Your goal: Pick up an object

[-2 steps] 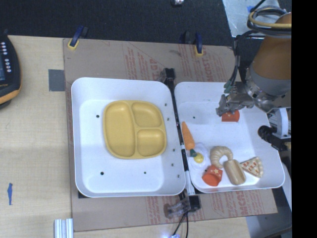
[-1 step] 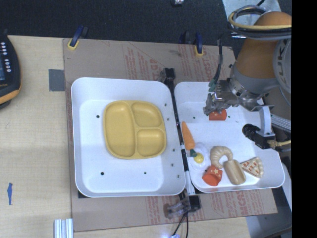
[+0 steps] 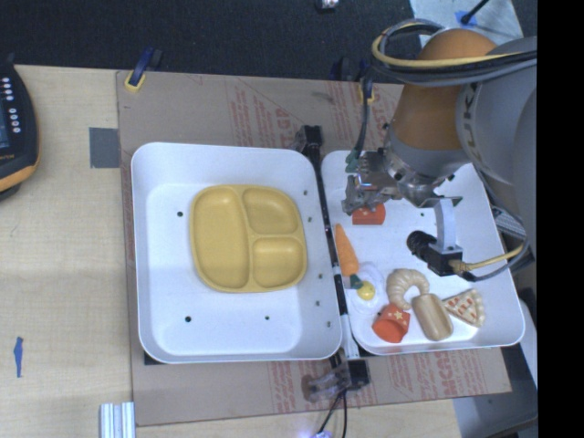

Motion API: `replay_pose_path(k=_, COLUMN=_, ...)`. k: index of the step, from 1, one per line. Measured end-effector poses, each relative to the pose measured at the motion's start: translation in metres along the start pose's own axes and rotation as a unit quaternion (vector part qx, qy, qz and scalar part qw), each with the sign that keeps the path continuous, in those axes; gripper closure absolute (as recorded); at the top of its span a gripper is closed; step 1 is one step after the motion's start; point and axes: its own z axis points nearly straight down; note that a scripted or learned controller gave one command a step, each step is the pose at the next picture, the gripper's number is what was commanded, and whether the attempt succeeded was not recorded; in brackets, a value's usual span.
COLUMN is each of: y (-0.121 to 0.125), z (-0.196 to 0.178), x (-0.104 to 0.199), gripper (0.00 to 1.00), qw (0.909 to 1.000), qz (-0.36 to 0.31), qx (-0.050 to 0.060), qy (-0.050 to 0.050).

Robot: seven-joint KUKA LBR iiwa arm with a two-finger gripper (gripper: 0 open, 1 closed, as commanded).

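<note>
Camera view, looking down at a slant on two shallow white bins set side by side on a brown board. The left bin (image 3: 155,245) bears a yellow divided plate (image 3: 247,237), lying flat near its middle. The right bin (image 3: 506,327) holds small toy foods, gathered mostly along its near and left sides: an orange carrot (image 3: 346,249) lying lengthwise against the left wall, a croissant (image 3: 406,283), a hot dog (image 3: 432,316), a pizza slice (image 3: 466,307), a red strawberry-like piece (image 3: 391,325) and a small yellow piece (image 3: 366,291). Toward the far left of this bin sits a small red-orange block (image 3: 369,213). The grey and orange arm reaches in from the right and hangs over that far part, its gripper (image 3: 365,192) low and directly above the block, seemingly touching its top edge. That placement suggests the block is the object chosen for picking. The pincer's metal parts are small and crowded, so whether it is spread or closed on the block cannot be told; nothing looks lifted.
</note>
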Motion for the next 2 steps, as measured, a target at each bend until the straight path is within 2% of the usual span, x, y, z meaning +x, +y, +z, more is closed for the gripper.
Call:
replay_pose_path(k=1, y=0.000, z=-0.025, x=0.012, gripper=1.00, qw=1.0000, qz=0.001, qx=-0.003, qy=0.000)
replay_pose_path(k=2, y=-0.019, z=-0.020, x=0.053, gripper=1.00, qw=1.0000, qz=0.000, qx=0.000, qy=0.000)
